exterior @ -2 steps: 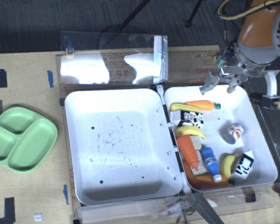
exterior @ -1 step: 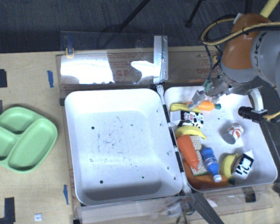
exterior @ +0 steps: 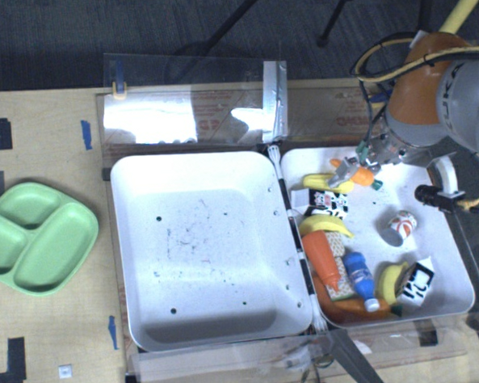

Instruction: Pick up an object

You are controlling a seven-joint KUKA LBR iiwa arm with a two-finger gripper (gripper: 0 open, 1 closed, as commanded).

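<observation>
Hovering at right bin's [exterior: 459, 282] cluttered far edge — pincer [exterior: 359, 165], grip unreadable — left bin [exterior: 130, 181] bare.

Robotics lab: taped bench [exterior: 42, 134], twin white bins [exterior: 201, 229], tripod legs [exterior: 237, 21]

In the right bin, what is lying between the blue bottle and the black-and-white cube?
A yellow banana, curved, lies between the blue bottle and the black-and-white cube in the camera view, close against the cube.
</observation>
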